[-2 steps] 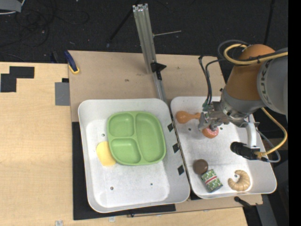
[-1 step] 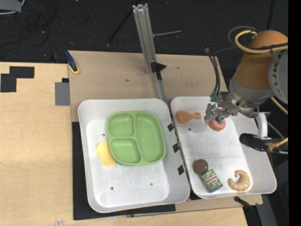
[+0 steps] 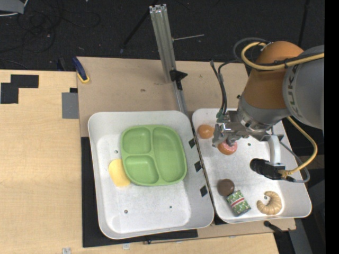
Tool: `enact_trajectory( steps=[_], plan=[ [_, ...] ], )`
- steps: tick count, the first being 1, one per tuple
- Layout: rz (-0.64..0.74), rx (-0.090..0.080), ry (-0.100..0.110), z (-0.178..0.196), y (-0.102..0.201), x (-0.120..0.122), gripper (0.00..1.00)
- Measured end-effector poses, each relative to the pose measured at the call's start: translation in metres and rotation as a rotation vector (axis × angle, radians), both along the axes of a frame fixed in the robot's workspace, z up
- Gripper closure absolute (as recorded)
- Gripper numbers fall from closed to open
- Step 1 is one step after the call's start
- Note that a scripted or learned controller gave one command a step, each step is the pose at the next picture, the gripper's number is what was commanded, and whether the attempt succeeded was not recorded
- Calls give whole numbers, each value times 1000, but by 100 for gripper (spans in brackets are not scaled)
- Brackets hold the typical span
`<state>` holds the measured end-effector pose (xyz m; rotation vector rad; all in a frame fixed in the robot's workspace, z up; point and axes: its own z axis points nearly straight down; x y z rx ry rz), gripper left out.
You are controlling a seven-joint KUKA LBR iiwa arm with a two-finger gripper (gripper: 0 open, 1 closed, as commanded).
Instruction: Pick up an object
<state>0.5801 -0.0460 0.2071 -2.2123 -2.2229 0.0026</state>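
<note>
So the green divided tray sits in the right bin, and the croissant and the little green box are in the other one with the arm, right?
Not quite. The camera view shows the green tray in the left bin, not the right one. The rest holds: the croissant and green box lie in the right bin, where the arm reaches in.

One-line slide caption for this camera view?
Gripper low over a pink donut in the right bin; green tray in the left bin.
</note>
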Motion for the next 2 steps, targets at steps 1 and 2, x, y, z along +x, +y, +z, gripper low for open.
enact_trajectory(
  steps=[1, 2],
  plan=[
    [-1, -1, 1, -1, 43, -30, 100],
    [1, 0, 0, 9, 101, -52, 100]
  ],
)
